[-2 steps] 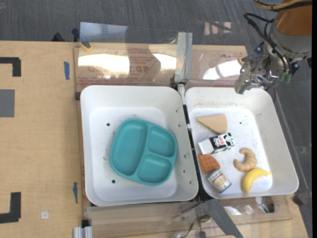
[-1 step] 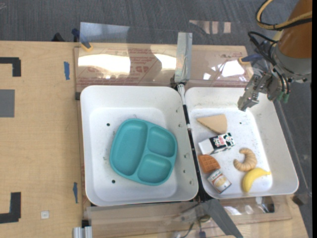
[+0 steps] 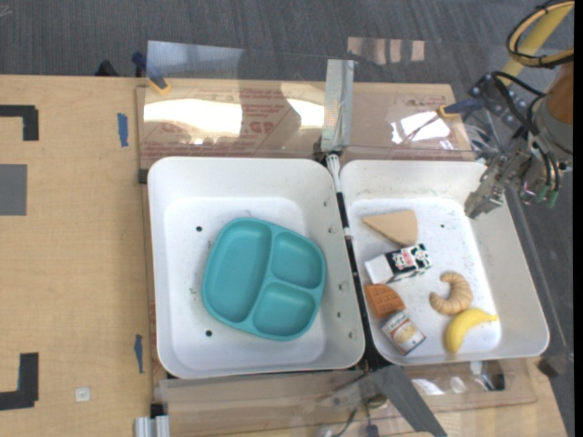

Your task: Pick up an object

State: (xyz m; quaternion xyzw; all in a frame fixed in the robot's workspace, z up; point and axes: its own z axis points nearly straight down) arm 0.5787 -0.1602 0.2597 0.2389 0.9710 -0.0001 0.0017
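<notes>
Over the right bin's (image 3: 510, 244) far right corner hangs the claw (image 3: 483, 203), at the end of the arm (image 3: 547, 144) coming in from the right. Its tip sits above the bin's upper right rim, well apart from the objects below. Nothing visible in its grip; whether it is open or closed cannot be told from this angle.

Right bin contents, all lying on the floor of the bin:
- Tan wedge (image 3: 393, 226), near the upper left, flat.
- Small carton (image 3: 398, 263), white with dark print, just below the wedge, lying on its side.
- Orange-brown block (image 3: 383, 299), just below the carton's left end.
- Small jar (image 3: 403, 331), just beside the block, near the bin's front edge, tipped over.
- Croissant (image 3: 453, 291), right of the carton, curved.
- Banana (image 3: 466, 328), yellow, just below the croissant, near the front right corner.

Left bin (image 3: 173, 208): one teal plate (image 3: 264, 279) with three compartments, lying flat around the middle, slightly rotated.

Both bins sit side by side, rims touching, on the table (image 3: 64, 244). Clear plastic sheeting (image 3: 228, 107) stands behind the bins.
</notes>
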